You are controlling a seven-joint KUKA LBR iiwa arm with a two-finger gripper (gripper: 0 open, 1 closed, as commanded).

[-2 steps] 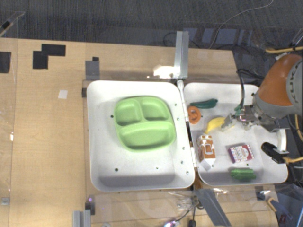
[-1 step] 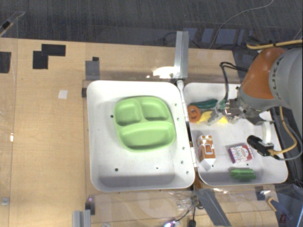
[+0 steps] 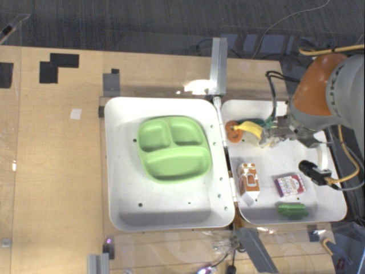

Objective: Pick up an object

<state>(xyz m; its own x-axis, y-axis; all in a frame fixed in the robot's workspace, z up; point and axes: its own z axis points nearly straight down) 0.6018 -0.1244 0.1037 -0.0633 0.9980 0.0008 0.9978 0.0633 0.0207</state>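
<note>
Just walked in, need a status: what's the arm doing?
The KUKA arm reaches into the right bin, its gripper low beside the banana and an orange item at the far-left corner. A snack box, purple packet and green item lie nearer. The left bin holds a green divided plate.

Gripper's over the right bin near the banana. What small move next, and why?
Probably a short drop straight down, then close. The gripper sits low at the back of the right bin, just right of the banana, which lies against an orange piece. Nothing shows between its fingers. If it lands beside the banana, nudge left first.
</note>
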